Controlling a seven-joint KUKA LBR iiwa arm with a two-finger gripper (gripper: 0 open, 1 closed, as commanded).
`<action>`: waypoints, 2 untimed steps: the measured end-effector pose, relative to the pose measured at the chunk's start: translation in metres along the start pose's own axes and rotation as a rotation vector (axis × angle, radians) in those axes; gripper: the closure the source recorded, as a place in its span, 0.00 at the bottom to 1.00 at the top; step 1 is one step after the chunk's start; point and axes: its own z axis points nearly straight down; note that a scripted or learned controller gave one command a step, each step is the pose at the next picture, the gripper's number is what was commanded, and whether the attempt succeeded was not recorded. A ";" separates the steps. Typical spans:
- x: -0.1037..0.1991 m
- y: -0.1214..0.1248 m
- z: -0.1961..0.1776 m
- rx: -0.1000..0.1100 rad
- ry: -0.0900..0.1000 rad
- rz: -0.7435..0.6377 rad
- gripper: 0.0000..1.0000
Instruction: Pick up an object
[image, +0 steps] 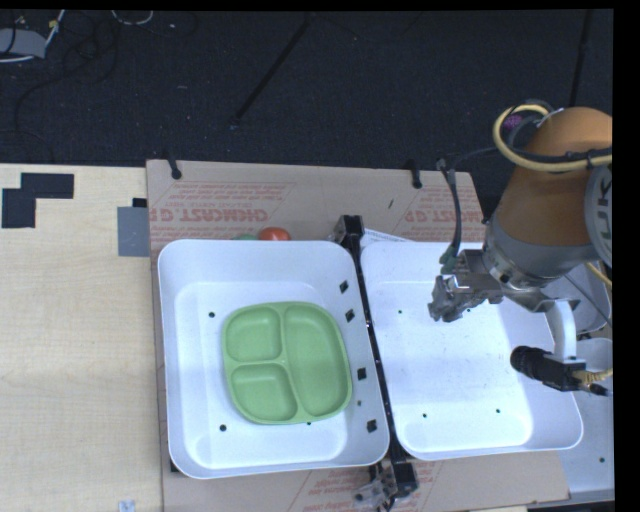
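my hand (447, 303) hangs over the right bin (470, 440), grip state can't tell, green divided plate (286, 361) flat in the left bin (190, 440), black divider clips (365, 340) between us

A pale green divided plate (287, 361) is showing against the white left bin (190, 300) in the lower middle of the frame. The right bin (470, 420) is also showing white. A small red-orange object (274, 235) is peeking over the left bin's upper rim. The arm's band (560, 180) is glowing orange at the upper right, above a grey gripper (447, 305). The cardboard (290, 200) is showing tan with red lettering.
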 end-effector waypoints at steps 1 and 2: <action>0.060 0.018 0.006 -0.002 0.000 -0.002 1.00; 0.109 0.025 0.023 0.001 0.000 0.000 1.00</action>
